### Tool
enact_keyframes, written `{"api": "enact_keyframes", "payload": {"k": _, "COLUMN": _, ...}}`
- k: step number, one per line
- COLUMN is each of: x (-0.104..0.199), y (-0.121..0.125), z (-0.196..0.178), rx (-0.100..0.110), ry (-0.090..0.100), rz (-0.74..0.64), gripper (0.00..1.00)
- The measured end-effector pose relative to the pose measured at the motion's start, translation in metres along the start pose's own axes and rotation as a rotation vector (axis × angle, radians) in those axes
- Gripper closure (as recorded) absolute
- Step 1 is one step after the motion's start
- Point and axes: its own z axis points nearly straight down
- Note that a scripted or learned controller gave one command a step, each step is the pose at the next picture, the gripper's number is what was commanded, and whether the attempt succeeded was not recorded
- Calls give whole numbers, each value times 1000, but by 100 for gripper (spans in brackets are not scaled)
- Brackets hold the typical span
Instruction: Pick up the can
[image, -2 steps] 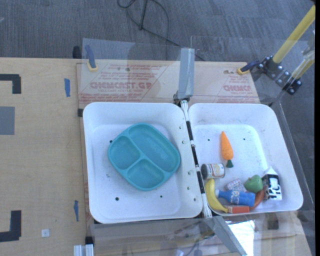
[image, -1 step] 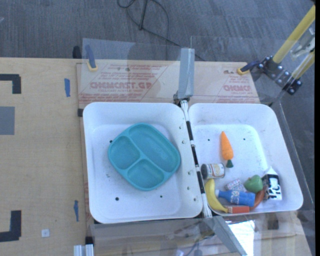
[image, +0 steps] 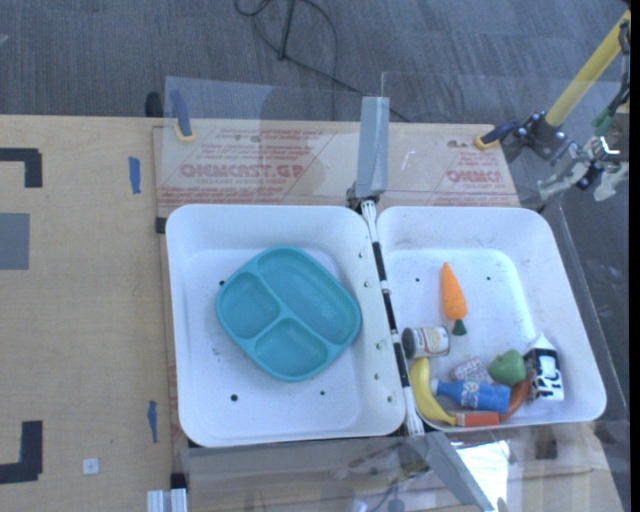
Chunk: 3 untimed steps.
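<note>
1. The can (image: 431, 341) lies on its side in the right bin (image: 560, 255), near the left wall, untouched; the pick is not yet begun.
2. The end effector (image: 590, 165) hangs at the upper right, outside the bins, well apart from the can; whether it is open or closed I cannot tell.
3. Count: two bins, one teal plate (image: 288, 312) in the left bin (image: 190, 300), one can, one carrot (image: 453, 289), one banana (image: 428, 393).

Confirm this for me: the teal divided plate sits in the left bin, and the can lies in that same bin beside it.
Not quite. The teal divided plate does sit in the left bin, but the can lies in the right bin, near the banana and below the carrot, as the camera view shows.
</note>
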Motion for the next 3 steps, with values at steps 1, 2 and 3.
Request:
{"api": "enact_keyframes", "payload": {"k": 1, "x": -1, "y": -54, "z": 138, "rx": -1, "ry": 1, "rz": -176, "gripper": 0}}
{"api": "enact_keyframes", "payload": {"k": 2, "x": 16, "y": 25, "z": 220, "rx": 4, "ry": 5, "rz": -298, "gripper": 0}}
{"api": "enact_keyframes", "payload": {"k": 3, "x": 6, "y": -71, "z": 224, "rx": -5, "ry": 8, "rz": -183, "gripper": 0}}
